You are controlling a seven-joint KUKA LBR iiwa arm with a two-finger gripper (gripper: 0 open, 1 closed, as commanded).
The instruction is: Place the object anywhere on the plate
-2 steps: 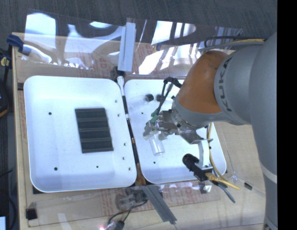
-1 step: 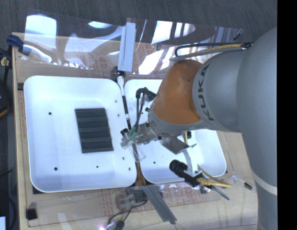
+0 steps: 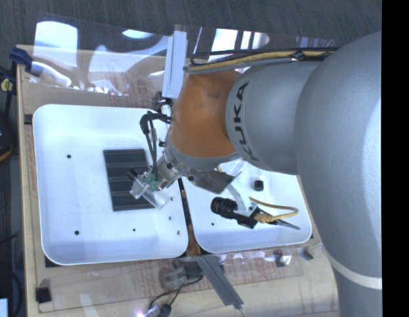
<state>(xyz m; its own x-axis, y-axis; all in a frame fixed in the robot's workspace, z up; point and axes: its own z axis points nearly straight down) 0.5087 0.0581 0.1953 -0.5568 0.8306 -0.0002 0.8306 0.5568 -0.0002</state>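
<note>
A dark ribbed rectangular plate (image 3: pixel 125 177) lies flat in the left bin (image 3: pixel 66 197), a little right of its middle. My gripper (image 3: pixel 148 187) hangs low over the plate's right edge, near its lower right corner, reaching in from the right under the orange wrist band. A small greenish bit shows at the gripper's tip, too small to tell what it is. A small dark thing (image 3: pixel 258 185) sits in the right bin (image 3: pixel 257 240), just below the arm.
The arm's big grey body covers most of the right bin and the bench's right side. The divider between the two bins (image 3: pixel 187 224) runs just right of the gripper. Bare white floor of the left bin lies left of and below the plate.
</note>
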